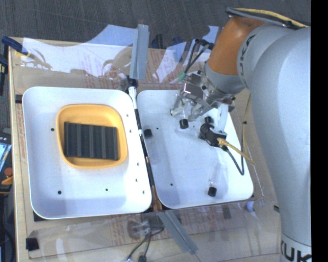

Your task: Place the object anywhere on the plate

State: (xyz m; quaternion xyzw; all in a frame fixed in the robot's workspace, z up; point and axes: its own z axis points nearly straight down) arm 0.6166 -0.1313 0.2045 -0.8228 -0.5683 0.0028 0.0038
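Currently my fingers (184,112) hover over the right bin (169,184); I cannot tell their opening or any hold. Yellow plate (91,116) sits in left bin (44,195).

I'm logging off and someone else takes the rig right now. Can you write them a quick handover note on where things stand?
Gripper: low over the upper part of the right bin; whether it holds anything, I cannot tell.
Plate: yellow, with a dark ribbed insert, sitting in the left bin.
Object: a small dark piece lies near the right bin's lower right corner; another sits by its left wall.
Done: nothing is on the plate yet.
Left: pick an object, carry it over, place it on the plate.
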